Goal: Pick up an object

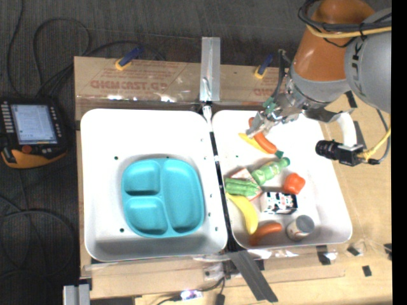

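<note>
Camera view looks down on two white bins: the left bin carries a teal divided tray, and the right bin holds a jumble of toy food. The gripper hangs at the far end of the right bin, directly over the orange carrot, the likeliest target; whether its tips are released or clenched I cannot tell, since the wrist hides them. The carrot lies at a slant, well apart from the crowded pile nearer the camera: a green bottle, a cucumber, a banana, a red pepper, a black-and-white card, a red sausage and a small grey can. To do this well, I would square the approach across the carrot's narrow width near its middle, descend straight down, and keep clear of the bin wall just behind it, since a glancing touch could roll the carrot aside.
</note>
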You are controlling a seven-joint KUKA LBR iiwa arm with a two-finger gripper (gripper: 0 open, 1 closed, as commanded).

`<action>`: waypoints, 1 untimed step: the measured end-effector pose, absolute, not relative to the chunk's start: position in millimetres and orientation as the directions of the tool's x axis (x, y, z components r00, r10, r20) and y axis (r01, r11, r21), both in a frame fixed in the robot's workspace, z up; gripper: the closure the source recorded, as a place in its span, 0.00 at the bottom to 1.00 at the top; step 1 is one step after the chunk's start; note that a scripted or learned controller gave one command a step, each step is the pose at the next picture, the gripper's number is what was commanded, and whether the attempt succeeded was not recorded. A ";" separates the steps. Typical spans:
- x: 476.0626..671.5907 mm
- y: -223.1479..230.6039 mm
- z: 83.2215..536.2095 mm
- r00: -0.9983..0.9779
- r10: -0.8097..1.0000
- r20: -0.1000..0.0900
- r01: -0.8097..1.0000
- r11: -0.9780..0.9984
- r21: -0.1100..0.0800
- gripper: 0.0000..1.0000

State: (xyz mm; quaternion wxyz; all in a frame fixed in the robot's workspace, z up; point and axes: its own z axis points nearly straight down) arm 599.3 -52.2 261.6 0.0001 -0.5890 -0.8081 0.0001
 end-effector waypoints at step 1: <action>599.7 -50.4 269.9 -0.309 0.951 0.002 0.951 0.309 -0.001 1.00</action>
